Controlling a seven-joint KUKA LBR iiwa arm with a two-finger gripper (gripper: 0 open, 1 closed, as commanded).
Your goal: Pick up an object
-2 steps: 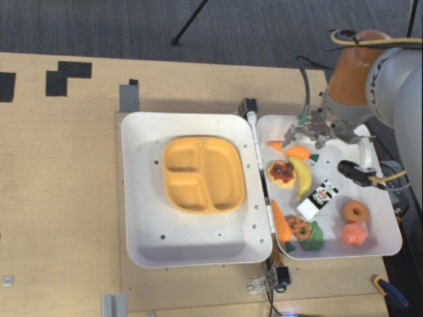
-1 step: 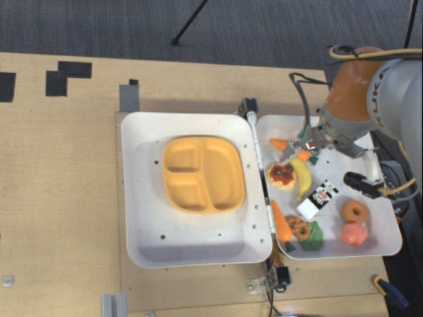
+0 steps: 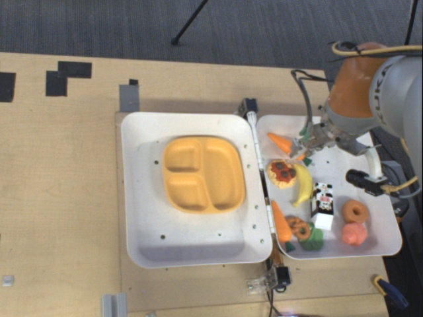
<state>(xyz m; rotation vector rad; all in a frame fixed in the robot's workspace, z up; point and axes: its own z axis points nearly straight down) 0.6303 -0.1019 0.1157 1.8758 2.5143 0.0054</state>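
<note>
Grey ribbed carpet [image 3: 99, 12] beyond a pale wooden bench [image 3: 59, 197] with black tape patches [image 3: 66, 78].

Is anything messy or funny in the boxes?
Nothing looks spilled or broken. The toy food is all piled in the right bin, with the banana leaning against the little pizza. The yellow tray sits slightly crooked in the left bin.

Single fixed camera above table [image 3: 59, 177], looking down at slant. Mid-distance: both bins whole in frame, left bin [image 3: 142, 243] centre, right bin [image 3: 390, 240] at right. Grey floor [image 3: 99, 12] across upper frame. Arm [image 3: 377, 98] enters from right edge.
</note>
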